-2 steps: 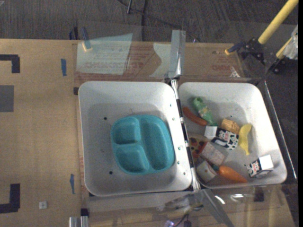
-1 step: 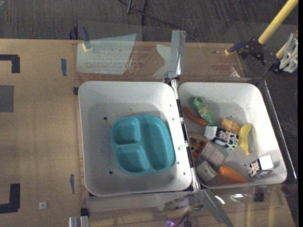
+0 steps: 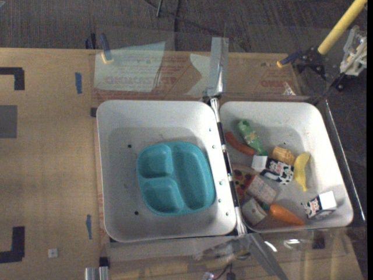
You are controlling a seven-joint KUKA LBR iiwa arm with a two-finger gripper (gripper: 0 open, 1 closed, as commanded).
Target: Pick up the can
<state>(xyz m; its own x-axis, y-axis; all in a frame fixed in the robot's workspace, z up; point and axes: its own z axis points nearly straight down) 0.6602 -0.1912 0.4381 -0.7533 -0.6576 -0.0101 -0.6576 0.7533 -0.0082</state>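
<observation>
crowding the can (image 3: 253,211) in the right bin (image 3: 317,127) — carrot (image 3: 285,214), small box (image 3: 260,189) touching it; far-off pincer (image 3: 354,51) state unreadable

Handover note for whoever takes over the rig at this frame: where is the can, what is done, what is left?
Can: the small pale cylinder that looks like the can lies in the right bin, near its front-left corner, close to the toy carrot and a small box.
Left bin: holds a teal divided plate.
Done: nothing; the can has not been lifted.
Left: the whole pick, that is approach, grasp and lift. The can is crowded by other toys, so the grasp may be awkward.
</observation>
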